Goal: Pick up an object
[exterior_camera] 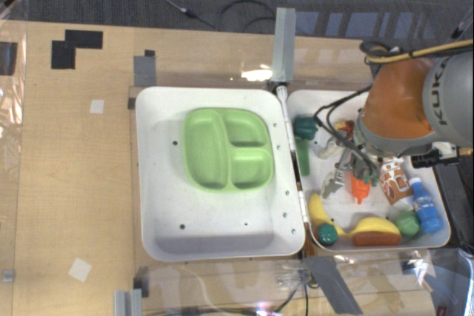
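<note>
A: We see a pale wooden tabletop [67, 181] bearing two shallow white plastic bins. The left bin [159, 181] holds a light green sectioned plastic tray [226, 148].

B: In the right bin [443, 237] we see the grey arm with its orange band [396, 103] reaching in from the right. Its claw [349, 177] hangs over the bin's middle, fingers spread, just beside a small orange carrot-shaped toy [360, 190]; we can't tell if they touch.

A: Along the near edge we count a yellow banana [317, 208], a brown sausage-like toy [376, 238], a green ball [407, 223] and a blue bottle [424, 205].
</note>
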Robot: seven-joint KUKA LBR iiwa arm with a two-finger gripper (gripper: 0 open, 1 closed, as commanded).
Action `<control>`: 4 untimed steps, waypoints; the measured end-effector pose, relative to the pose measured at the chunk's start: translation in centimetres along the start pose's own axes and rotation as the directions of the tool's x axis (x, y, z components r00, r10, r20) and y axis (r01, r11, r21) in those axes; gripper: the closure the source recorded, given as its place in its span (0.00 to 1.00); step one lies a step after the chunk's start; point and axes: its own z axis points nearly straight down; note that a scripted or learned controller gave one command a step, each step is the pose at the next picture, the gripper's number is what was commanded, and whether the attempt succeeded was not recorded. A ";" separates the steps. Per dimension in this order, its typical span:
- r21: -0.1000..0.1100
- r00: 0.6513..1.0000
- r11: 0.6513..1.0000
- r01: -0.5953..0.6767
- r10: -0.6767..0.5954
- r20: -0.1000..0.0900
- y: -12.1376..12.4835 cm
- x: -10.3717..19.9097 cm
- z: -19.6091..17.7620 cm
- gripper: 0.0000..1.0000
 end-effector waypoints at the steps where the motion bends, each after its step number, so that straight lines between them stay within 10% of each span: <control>1: -0.001 1.000 1.000 0.005 -0.005 0.010 0.2 -0.3 -1.4 1.00; 2: 0.001 0.963 0.963 -0.271 0.271 0.004 -3.9 -3.9 -18.4 1.00; 3: 0.009 0.959 0.959 -0.284 0.284 -0.020 -8.5 6.2 -4.1 1.00; 4: 0.004 0.960 0.960 -0.280 0.280 -0.008 -8.3 5.8 -4.6 0.00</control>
